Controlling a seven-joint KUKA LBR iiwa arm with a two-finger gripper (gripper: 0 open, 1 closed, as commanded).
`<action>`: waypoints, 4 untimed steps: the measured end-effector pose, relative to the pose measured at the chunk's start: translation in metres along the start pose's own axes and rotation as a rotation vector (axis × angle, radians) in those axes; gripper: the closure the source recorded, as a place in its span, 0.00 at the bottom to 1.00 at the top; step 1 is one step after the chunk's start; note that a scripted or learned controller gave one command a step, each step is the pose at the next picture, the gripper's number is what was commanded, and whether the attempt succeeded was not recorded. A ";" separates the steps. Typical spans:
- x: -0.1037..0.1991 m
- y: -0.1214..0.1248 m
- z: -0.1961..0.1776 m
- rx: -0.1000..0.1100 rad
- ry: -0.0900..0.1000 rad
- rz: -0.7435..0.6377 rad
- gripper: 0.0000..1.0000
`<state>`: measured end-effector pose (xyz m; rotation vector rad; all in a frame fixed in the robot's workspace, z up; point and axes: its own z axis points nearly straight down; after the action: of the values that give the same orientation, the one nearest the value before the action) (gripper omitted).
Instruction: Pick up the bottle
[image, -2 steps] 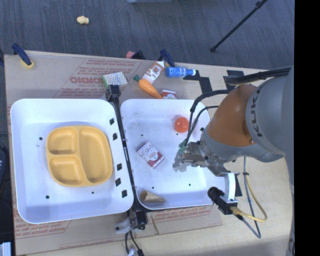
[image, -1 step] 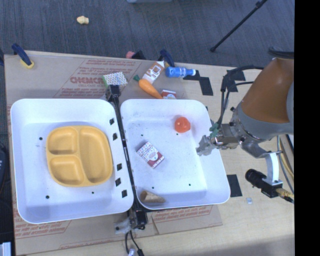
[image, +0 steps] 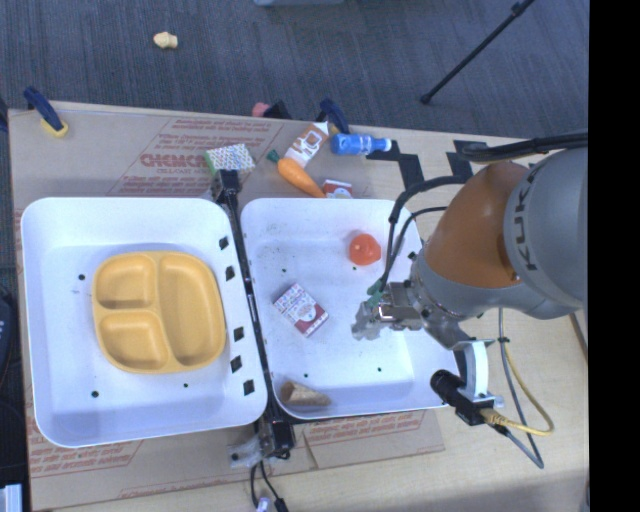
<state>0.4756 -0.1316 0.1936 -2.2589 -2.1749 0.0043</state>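
A small blue bottle (image: 360, 145) lies on its side on the cardboard behind the right bin (image: 262, 300), outside it. Next to it lies a white bottle with an orange label (image: 306, 146), also outside the bin. My gripper (image: 371, 320) hangs low over the right half of the right bin, far in front of both bottles. It is below a red-orange round object (image: 364, 248) and to the right of a small red-and-white box (image: 301, 309). I see nothing held in it.
A yellow divided plate (image: 158, 310) lies in the left bin (image: 40, 300). A brown wedge (image: 302, 396) rests at the right bin's front edge. A carrot (image: 299, 178), a small red packet (image: 337, 187) and a green patterned box (image: 230, 158) lie behind the bins.
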 end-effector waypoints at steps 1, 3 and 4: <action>-0.050 0.002 0.006 -0.003 -0.002 0.086 1.00; -0.036 0.002 0.001 -0.004 -0.001 0.071 1.00; -0.058 0.003 0.045 0.000 0.002 0.456 1.00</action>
<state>0.4756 -0.1892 0.1481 -2.6915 -1.6084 0.0042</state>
